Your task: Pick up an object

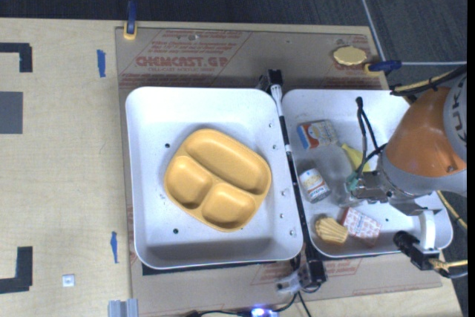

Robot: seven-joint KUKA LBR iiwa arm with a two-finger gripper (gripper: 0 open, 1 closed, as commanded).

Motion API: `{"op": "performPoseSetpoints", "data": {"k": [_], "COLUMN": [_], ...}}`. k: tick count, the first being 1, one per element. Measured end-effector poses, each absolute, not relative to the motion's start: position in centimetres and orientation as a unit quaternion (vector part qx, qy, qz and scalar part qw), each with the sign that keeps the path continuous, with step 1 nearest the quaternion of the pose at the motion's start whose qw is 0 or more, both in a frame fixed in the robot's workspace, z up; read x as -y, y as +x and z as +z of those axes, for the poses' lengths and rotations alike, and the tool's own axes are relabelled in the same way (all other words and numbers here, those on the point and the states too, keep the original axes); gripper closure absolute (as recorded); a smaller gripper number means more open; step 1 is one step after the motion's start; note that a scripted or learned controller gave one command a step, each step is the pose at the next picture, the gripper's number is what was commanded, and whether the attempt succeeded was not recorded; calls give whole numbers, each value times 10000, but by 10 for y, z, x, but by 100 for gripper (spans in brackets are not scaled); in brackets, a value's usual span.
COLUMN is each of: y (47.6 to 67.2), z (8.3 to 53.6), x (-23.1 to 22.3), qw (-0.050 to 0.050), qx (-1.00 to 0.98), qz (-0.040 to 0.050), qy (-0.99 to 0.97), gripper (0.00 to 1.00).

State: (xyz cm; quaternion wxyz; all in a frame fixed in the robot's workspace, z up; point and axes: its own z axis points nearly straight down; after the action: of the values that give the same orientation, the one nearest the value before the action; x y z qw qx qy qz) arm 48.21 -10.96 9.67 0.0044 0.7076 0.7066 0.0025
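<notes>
As I look down on the bench, the pincer [362, 188] hangs low in the right bin [439, 235]. Its tip is hidden under the wrist, so I cannot tell whether it is apart or together. Just below it in the view lies a flat packet [361, 223], patterned red and white. Left of the packet is a ridged yellow snack [332, 230]. Left of the pincer stands a small can [314, 185], and above it a carton [318, 134].

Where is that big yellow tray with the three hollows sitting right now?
The yellow tray lies in the middle of the left white bin, seen from the overhead camera. The right bin beside it holds the small packets, where the arm reaches.
</notes>
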Motion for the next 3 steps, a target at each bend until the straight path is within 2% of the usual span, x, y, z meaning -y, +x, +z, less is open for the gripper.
{"op": "performPoseSetpoints", "data": {"k": [1,2,3], "y": [490,491,492], "z": [87,86,97], "x": [93,92,93], "qw": [28,24,48], "qx": [-7066,-7069,-7065], "qz": [4,13,21], "qy": [7076,7073,7077], "gripper": [100,0,100]}}
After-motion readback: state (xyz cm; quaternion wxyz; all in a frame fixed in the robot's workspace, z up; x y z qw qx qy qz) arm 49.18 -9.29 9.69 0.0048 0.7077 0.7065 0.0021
